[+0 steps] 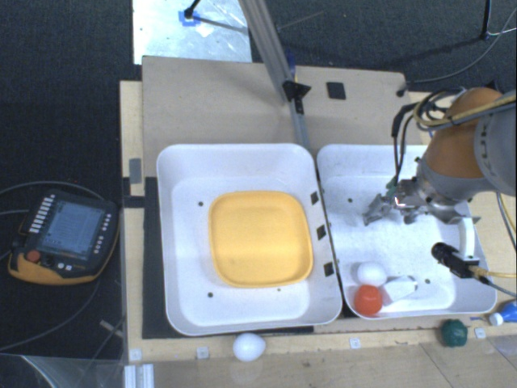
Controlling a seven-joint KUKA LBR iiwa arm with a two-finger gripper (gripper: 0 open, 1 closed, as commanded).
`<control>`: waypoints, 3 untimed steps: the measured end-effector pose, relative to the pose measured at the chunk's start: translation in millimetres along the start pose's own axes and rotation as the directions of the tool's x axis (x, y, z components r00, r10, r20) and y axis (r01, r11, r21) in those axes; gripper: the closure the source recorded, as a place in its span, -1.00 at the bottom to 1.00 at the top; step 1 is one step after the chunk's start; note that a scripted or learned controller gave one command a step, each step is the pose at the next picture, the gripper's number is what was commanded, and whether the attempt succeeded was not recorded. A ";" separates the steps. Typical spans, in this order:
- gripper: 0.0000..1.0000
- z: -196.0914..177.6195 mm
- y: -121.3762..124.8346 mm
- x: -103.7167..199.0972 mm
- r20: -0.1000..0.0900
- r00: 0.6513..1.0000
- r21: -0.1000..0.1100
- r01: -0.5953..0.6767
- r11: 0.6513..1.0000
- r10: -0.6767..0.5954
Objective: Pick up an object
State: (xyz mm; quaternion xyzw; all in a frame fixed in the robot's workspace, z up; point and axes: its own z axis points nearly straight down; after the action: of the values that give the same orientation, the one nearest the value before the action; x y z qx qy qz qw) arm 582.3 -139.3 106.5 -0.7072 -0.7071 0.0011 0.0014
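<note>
Single arm (472, 140) enters from the right edge of the camera view, upper-right quadrant. Orange band is visible above the wrist, grey link at the far right edge. Wrist bends down and to the left, ending in a grey metallic gripper (378, 210) that points left and slightly downward. Gripper tip looks small and dark-grey, low in the frame relative to the band. Black cables loop around the wrist from above and trail over the orange section. A black fitting with a white curved piece hangs off the underside of the wrist, lower right of the gripper.
</note>
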 end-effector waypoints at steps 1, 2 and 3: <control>-1.00 16.5 0.1 0.1 0.001 1.000 -0.004 0.000 1.000 0.000; 1.00 5.3 0.7 -0.2 0.001 1.000 -0.006 0.000 1.000 0.000; 1.00 -39.9 3.9 -7.4 0.001 1.000 -0.008 0.000 1.000 0.000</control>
State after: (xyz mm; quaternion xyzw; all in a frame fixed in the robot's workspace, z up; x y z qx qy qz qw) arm 586.3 -146.7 146.4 -0.7072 -0.7070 -0.0012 -0.0018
